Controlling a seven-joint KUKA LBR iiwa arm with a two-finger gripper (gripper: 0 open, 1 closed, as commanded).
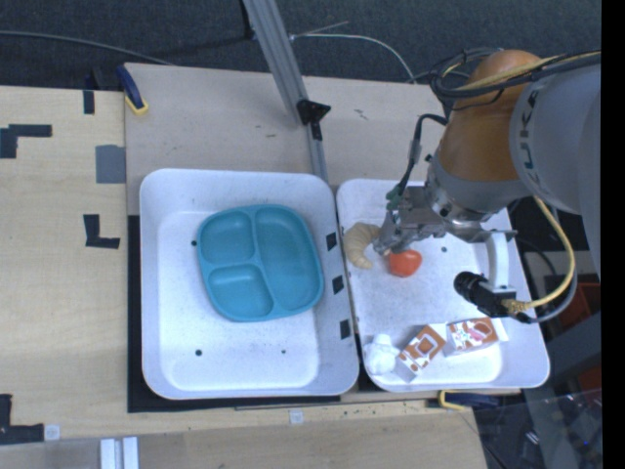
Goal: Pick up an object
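Note:
My gripper (394, 243) hangs low over the right bin (518, 369), near its upper left part. A red tomato-like ball (404, 262) lies just below and right of the fingertips, close to or touching them. A tan croissant-shaped piece (359, 244) lies just left of the gripper by the bin's left wall. Whether anything sits between the fingers is hidden by the wrist above them.
The left bin (166, 360) holds a blue divided plate (260, 261). At the right bin's front lie two orange-and-white cartons (449, 343) and a small white object (380, 355). A slanted metal pole (278, 52) rises behind the bins.

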